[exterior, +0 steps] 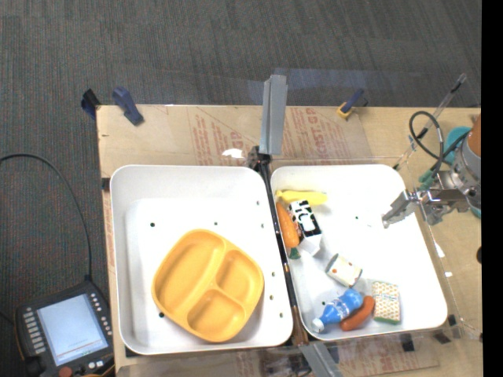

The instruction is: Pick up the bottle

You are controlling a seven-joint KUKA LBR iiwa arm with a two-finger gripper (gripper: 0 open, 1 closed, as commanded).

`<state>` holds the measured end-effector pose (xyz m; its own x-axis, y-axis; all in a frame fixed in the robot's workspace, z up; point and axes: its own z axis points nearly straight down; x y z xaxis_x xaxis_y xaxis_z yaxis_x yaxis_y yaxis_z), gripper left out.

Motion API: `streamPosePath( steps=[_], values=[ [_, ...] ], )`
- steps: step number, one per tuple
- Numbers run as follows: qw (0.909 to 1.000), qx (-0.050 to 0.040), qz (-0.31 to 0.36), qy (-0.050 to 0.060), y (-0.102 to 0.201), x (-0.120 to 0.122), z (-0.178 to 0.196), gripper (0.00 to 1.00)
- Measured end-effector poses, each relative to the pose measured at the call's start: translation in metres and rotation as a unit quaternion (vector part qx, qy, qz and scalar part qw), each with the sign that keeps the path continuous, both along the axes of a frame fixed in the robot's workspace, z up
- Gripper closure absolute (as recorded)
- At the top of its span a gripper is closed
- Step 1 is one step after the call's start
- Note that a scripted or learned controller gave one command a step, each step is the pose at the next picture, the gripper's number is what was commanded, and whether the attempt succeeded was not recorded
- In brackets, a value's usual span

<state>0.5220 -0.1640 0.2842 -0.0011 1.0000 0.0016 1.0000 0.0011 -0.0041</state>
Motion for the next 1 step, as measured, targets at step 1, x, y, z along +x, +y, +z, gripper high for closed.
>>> streamPosePath(
  steps=[1],
  values=[
    [0.9999,0.0005,-0.017,0.001,0.0311,-0.028,-0.1469,0.0]
  ],
)
